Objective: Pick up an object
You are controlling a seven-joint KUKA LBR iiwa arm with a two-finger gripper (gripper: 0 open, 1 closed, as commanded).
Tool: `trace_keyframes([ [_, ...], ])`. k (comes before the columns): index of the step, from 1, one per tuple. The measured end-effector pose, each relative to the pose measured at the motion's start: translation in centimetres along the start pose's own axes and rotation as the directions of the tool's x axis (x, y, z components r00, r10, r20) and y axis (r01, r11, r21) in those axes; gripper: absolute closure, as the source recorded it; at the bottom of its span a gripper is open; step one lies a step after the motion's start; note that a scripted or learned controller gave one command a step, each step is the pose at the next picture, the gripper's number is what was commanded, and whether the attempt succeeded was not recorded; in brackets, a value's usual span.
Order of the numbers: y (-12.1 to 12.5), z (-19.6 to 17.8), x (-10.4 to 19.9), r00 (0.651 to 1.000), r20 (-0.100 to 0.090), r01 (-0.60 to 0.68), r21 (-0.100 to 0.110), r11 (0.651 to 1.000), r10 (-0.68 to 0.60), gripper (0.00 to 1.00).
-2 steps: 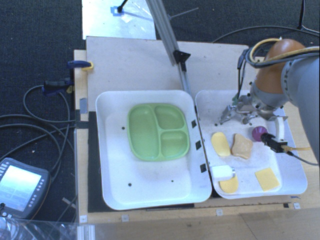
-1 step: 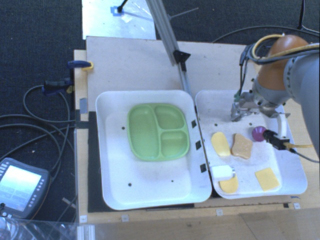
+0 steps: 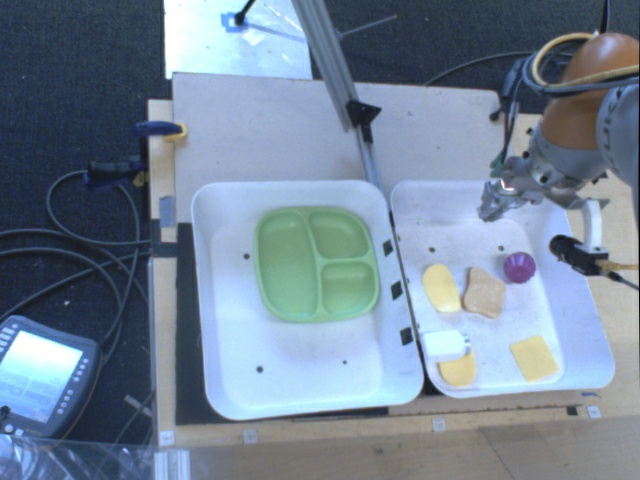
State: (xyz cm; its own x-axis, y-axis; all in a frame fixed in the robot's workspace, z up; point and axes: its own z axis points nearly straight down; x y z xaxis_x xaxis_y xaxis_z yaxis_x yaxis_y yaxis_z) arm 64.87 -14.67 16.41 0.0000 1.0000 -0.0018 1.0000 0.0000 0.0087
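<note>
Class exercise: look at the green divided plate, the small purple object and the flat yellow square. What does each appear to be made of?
Green divided plate: probably moulded plastic, matte, uniform colour with smooth rounded compartments.
Small purple object: likely plastic or rubber; too small to tell the finish.
Flat yellow square: possibly foam or soft plastic toy cheese; thin, even colour, dull surface.
</note>
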Motion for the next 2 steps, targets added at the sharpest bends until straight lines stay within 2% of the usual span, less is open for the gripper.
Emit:
trace_keyframes([
  [1,0.3,-5.2,0.0,1.000,0.000,0.005,0.000,1.000,-0.005,1.00],
  [2,-0.9,-4.9,4.8,1.000,-0.004,0.010,0.008,1.000,-0.010,1.00],
])
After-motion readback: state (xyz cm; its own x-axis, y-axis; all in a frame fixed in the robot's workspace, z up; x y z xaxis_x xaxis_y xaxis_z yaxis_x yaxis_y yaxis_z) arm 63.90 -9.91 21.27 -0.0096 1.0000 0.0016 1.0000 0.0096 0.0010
